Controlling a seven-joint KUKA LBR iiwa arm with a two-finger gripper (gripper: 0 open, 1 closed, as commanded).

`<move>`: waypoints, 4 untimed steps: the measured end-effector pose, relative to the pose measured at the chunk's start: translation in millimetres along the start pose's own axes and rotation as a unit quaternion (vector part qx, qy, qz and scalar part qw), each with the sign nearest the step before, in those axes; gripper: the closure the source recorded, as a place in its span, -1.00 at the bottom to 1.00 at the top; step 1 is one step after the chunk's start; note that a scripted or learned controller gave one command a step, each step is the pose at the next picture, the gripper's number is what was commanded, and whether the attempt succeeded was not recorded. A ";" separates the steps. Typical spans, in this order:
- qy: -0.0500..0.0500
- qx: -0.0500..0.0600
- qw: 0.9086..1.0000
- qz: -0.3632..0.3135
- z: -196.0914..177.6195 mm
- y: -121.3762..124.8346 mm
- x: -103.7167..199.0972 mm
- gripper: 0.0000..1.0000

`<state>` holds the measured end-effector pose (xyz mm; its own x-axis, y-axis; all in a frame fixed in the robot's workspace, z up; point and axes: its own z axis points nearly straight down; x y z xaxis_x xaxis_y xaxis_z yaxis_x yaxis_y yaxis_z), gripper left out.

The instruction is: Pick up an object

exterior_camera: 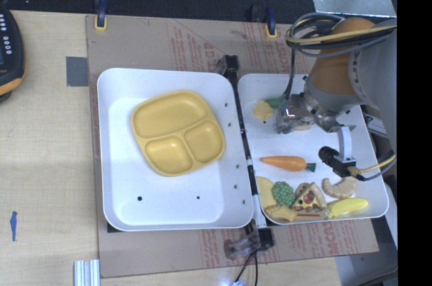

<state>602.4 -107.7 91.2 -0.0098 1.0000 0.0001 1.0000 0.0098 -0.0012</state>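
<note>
Claw (291, 121) low in rt bin (378, 163) nr carrot (283, 162), grip state prob unreadable.

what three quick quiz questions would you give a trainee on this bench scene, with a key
1. True or false: the yellow divided plate lies in the left bin.
2. Which bin is the gripper over? A) left B) right
3. Fill in: the orange toy in the right bin is a ____.

Key: 1 true. 2 B. 3 carrot.
</note>
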 end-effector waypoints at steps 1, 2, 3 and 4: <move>0.000 0.002 1.000 0.001 -0.5 -2.8 12.4 1.00; -0.001 -0.002 1.000 0.002 -1.5 45.1 1.0 1.00; -0.002 -0.001 1.000 0.006 -1.6 33.6 -80.5 1.00; 0.001 0.000 1.000 -0.002 -1.2 55.7 22.3 1.00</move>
<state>657.9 -84.9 92.3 -0.0136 0.9999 0.0030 0.9999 0.0136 -0.0003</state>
